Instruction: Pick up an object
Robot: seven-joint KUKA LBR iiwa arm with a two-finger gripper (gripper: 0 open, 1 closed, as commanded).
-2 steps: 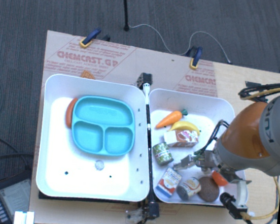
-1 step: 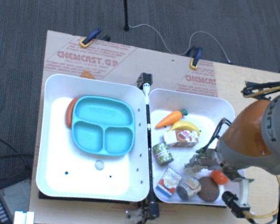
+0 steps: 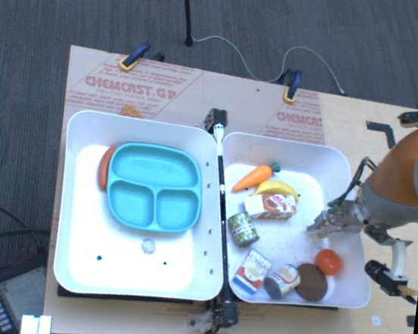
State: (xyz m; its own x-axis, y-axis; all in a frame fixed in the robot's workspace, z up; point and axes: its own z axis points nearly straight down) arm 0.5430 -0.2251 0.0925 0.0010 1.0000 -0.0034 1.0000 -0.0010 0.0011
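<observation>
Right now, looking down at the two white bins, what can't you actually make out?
- Gripper: too small and blurred in the camera view to tell how it is set.
- Red-orange object in the left bin: mostly hidden under the blue divided plastic tray.
- Labels on the small white carton and the green jar: too small to read.
</observation>
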